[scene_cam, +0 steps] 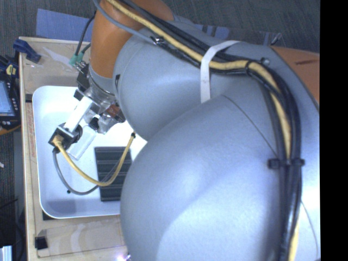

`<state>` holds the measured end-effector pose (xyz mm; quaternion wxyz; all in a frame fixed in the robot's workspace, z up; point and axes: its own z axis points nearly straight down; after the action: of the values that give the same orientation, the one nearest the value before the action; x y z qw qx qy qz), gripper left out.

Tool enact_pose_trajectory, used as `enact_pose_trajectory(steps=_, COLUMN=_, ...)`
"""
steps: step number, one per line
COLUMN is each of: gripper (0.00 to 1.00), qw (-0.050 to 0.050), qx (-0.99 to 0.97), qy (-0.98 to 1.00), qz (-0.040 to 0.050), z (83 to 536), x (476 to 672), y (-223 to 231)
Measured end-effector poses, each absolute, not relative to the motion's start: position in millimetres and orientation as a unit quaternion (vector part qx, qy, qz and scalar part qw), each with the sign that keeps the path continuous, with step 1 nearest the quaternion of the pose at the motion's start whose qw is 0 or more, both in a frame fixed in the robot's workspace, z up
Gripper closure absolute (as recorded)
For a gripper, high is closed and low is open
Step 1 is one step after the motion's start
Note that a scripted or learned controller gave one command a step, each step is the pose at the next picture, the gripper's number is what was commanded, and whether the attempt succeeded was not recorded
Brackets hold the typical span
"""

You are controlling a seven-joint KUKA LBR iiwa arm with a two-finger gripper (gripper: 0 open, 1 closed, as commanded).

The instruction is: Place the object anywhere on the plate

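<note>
My gripper (102,119) hangs over the middle of the left white bin (43,145), below the orange wrist band. The arm's bulk hides most of it. A small reddish-brown bit (114,111) shows right at the gripper; I cannot tell whether it is a held object or part of the robot. A dark grey ribbed rectangular slab (110,170), possibly the plate, lies flat on the bin floor just below and to the right of the gripper, its right side hidden by the arm.
The grey arm (217,145) covers the right bin and most of the view. Bare white floor shows at the left bin's left and front. The wooden bench edge (24,118) runs along the left, with blue clamps and a dark device beyond it.
</note>
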<state>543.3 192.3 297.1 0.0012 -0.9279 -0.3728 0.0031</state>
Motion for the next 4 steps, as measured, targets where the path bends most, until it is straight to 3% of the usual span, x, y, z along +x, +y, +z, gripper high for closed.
enact_pose_trajectory(steps=1, gripper=1.00, qw=0.002, qx=-0.876, qy=-0.482, qz=0.0021, z=268.5, x=622.8, y=220.7)
enact_pose_trajectory(steps=2, gripper=1.00, qw=0.002, qx=-0.902, qy=-0.433, qz=-0.0002, z=376.8, x=621.9, y=154.8)
enact_pose_trajectory(steps=3, gripper=1.00, qw=0.002, qx=-0.880, qy=-0.475, qz=0.0038, z=224.1, x=547.4, y=120.7)
enact_pose_trajectory(steps=4, gripper=1.00, qw=0.002, qx=-0.950, qy=-0.313, qz=0.0026, z=90.1, x=599.9, y=125.3)
